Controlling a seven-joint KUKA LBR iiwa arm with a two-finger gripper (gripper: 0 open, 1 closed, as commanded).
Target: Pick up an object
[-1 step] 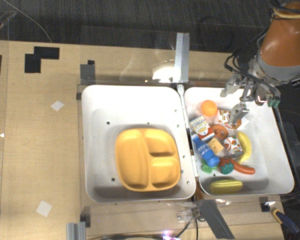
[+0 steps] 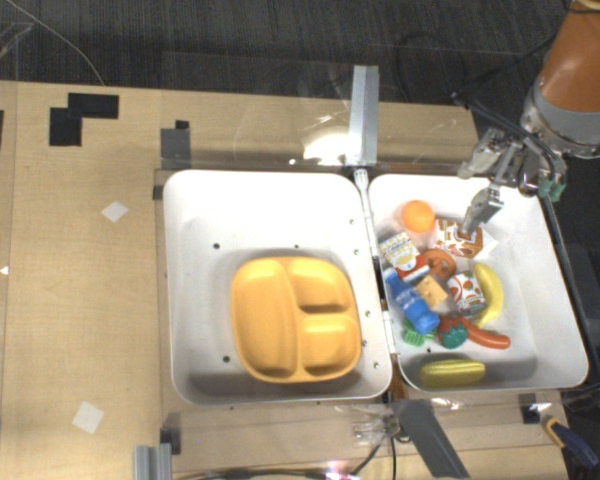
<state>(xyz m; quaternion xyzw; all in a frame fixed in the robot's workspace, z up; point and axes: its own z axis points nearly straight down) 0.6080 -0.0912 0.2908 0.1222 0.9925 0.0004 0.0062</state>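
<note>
The right bin [image 2: 555, 298] holds a heap of toy food. In it are an orange ball [image 2: 417, 215], a yellow banana [image 2: 491, 291], a red sausage [image 2: 485, 336], a yellow-green corn-like piece [image 2: 452, 371], a blue piece [image 2: 417, 313] and several small printed packs [image 2: 452, 240]. My gripper [image 2: 475, 222] hangs over the upper part of this bin, just right of the orange ball and above the packs. Nothing can be seen held in it. The arm's orange band [image 2: 580, 58] is at the top right.
The left bin [image 2: 195, 218] holds a yellow divided tray [image 2: 295, 318]. A metal post [image 2: 364, 118] stands behind the ridge between the bins. The wooden bench [image 2: 70, 298] stretches to the left, with black marks at its far left.
</note>
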